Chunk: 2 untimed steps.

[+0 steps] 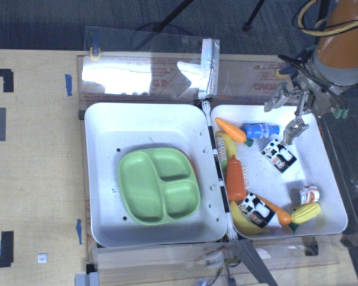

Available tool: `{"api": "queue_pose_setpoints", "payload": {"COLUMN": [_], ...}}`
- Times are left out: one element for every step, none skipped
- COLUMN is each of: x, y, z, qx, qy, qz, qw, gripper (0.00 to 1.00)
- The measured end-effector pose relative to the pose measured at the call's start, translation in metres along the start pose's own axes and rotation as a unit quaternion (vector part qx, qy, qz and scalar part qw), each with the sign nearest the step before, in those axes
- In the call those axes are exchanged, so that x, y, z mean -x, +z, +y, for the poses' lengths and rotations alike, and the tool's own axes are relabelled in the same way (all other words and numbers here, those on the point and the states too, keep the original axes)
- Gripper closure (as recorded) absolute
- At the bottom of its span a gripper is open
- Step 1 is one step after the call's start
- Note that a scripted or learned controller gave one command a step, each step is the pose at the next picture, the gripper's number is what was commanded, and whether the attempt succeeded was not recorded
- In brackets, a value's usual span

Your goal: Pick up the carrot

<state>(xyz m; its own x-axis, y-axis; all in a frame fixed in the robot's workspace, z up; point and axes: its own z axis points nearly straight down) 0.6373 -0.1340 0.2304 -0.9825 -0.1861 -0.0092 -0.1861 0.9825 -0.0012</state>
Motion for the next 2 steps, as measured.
{"api": "queue_pose_setpoints", "payload": {"x": [-0.0019, -0.0020], "y": [0.0589, 0.0589], "z": [0.0239, 0.0236], "qx": [0.002, 0.002], "qy": [-0.252, -0.252], "qz": [0.002, 0.002], "qw": [0.9676, 0.9677], "gripper": [0.00, 0.00]}}
